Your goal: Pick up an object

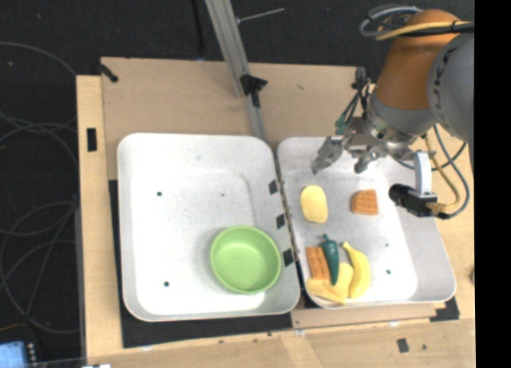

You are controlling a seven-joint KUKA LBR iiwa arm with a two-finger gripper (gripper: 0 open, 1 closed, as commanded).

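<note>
Under the gripper [342,159], fingers apart and empty, right bin [415,275] holds a yellow lemon-like toy [314,203]: probably light, smooth, rigid; grip across its narrow middle

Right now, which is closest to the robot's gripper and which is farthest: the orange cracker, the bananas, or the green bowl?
Measured from the gripper at the top of the right bin:
1. Orange cracker, just below the gripper in the right bin.
2. Bananas, at the near end of the right bin.
3. Green bowl, over in the left bin, farthest away.
</note>
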